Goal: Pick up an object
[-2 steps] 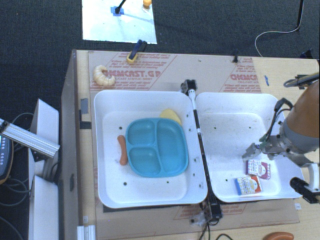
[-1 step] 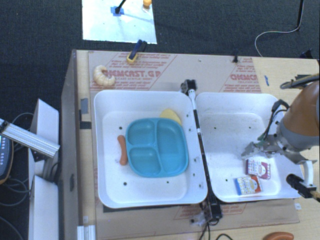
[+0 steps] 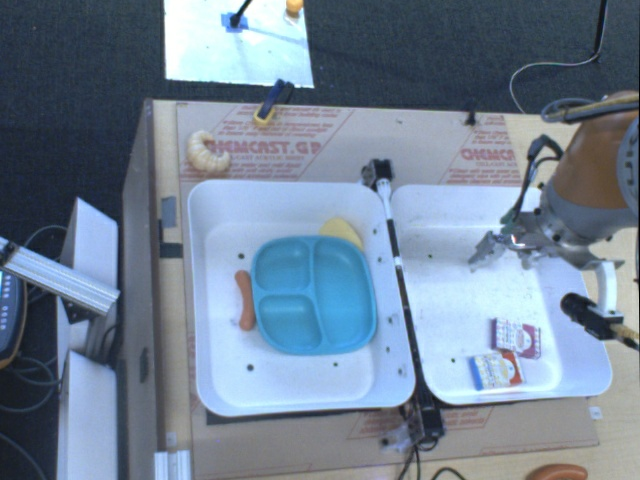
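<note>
Step in hand, as judged: approach, nothing grasped yet. Gripper (image 3: 492, 249) at right of frame, over bare floor of right bin (image 3: 440, 298); cannot tell pincer state. Nearest candidates: purple-white packet (image 3: 516, 336) and blue-red packet (image 3: 497, 370), lower right. Next move needs shift toward lower right, then descent.

- The bench (image 3: 300, 133) is topped with brown cardboard printed in red lettering, and it takes up the middle of the view.
- Dark carpet floor (image 3: 80, 58) lies beyond and to the left of the bench.
- A pale square sheet (image 3: 200, 38) lies on the carpet just beyond the bench's far edge, with a small orange ball (image 3: 293, 6) and a blue marker (image 3: 235, 22) on it.
- A thin cable (image 3: 555, 66) loops over the carpet past the bench's far right corner.
- White boxes (image 3: 90, 238) and a metal rail (image 3: 60, 278) stand against the bench's left side.
- Even, soft light falls on the bench, without hard shadows.
</note>
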You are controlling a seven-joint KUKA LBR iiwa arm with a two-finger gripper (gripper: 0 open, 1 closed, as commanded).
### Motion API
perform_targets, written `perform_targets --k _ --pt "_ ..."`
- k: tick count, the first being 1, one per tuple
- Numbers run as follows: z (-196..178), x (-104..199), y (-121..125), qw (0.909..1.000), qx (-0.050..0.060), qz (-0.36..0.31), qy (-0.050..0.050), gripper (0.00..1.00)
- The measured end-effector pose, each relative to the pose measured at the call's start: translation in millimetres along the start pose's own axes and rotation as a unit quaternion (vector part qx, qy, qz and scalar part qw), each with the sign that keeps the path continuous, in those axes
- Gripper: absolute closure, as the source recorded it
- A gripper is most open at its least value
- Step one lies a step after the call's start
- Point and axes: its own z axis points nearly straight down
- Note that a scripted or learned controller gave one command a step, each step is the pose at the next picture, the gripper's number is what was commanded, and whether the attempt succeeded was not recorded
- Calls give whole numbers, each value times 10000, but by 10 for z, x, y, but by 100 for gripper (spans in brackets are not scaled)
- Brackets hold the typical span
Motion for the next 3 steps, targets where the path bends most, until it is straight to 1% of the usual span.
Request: perform_targets --k 1,2,3 --pt "732 -25 -217 10000 13 12 -1 0" --pt "182 -623 390 10000 -10 5 -15 0" --pt "736 -367 170 10000 18 3 3 0"
